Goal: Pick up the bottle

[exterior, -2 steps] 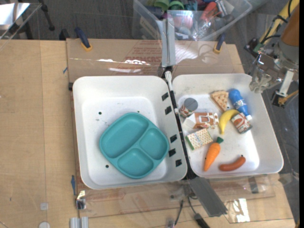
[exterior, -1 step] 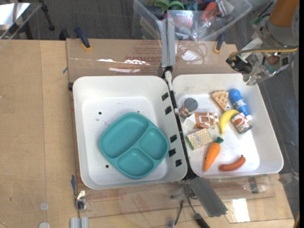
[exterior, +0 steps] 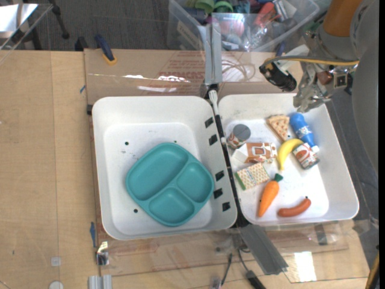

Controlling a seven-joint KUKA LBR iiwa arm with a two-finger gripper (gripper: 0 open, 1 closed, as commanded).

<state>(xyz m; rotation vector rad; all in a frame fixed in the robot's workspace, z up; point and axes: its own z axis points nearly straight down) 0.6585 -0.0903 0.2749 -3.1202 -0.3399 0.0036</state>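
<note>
The blue bottle [exterior: 301, 129] lies on its side near the far right of the right bin [exterior: 340, 179], with a pizza slice toy [exterior: 278, 125] on one side and a red and white can [exterior: 307, 156] on the other. My gripper [exterior: 309, 99] hangs over the bin's far rim, just beyond the bottle's upper end. It is open, with nothing between its fingers.
Also in the right bin are a banana [exterior: 287, 152], a small carton [exterior: 260, 152], a grey tin [exterior: 240, 133], a cracker [exterior: 252, 174], a carrot [exterior: 268, 197] and a sausage [exterior: 294, 208]. The left bin [exterior: 108, 131] holds a teal divided plate [exterior: 170, 183]. A clear tub of toys [exterior: 240, 11] stands behind.
</note>
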